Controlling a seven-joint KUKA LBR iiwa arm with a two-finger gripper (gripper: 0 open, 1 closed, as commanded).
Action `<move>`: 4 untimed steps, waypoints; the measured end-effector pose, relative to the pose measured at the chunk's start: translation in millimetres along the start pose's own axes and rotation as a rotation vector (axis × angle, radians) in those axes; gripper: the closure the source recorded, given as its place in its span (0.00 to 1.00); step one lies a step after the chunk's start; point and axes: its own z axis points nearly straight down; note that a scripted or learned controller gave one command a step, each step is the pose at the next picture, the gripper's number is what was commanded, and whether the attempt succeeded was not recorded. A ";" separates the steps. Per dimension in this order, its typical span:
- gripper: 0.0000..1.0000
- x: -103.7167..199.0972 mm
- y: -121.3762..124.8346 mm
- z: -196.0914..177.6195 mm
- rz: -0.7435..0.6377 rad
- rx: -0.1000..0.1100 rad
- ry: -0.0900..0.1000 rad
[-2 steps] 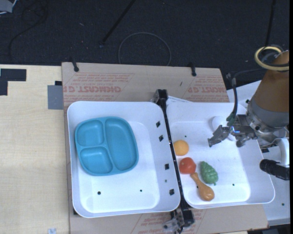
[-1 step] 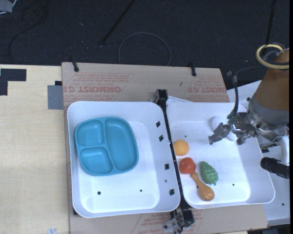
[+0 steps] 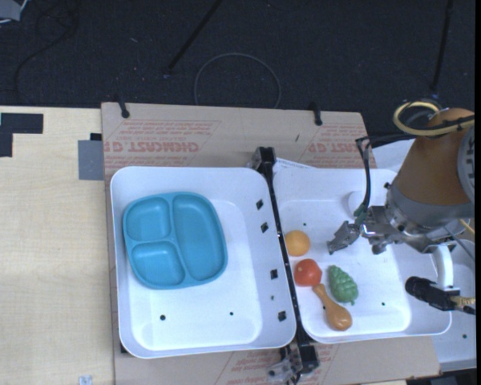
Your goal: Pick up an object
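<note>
Several small toys lie in the right bin (image 3: 385, 315). An orange ball (image 3: 297, 242) rests near the divider, with a red tomato (image 3: 308, 273) just below it. A green bumpy piece (image 3: 343, 284) lies to the tomato's right. A tan pear-shaped piece (image 3: 333, 310) sits near the bin's front wall. My gripper (image 3: 358, 239) hangs over the middle of the right bin, up and to the right of the green piece. Its fingers (image 3: 339, 237) are spread open with nothing between them. It touches none of the toys.
A blue divided plate (image 3: 175, 239) fills much of the left bin (image 3: 192, 331). A black clamp strip (image 3: 276, 247) runs between the two bins. The arm's grey and orange body (image 3: 433, 175) covers the right bin's far right corner.
</note>
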 end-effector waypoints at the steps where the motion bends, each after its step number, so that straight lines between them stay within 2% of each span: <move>1: 0.00 8.1 4.1 50.3 0.002 -0.001 0.000; 2: 0.00 9.1 3.9 81.5 0.002 -0.004 -0.001; 3: 1.00 7.7 4.4 69.3 0.007 -0.006 -0.001; 4: 1.00 1.1 7.2 25.9 0.007 -0.008 -0.002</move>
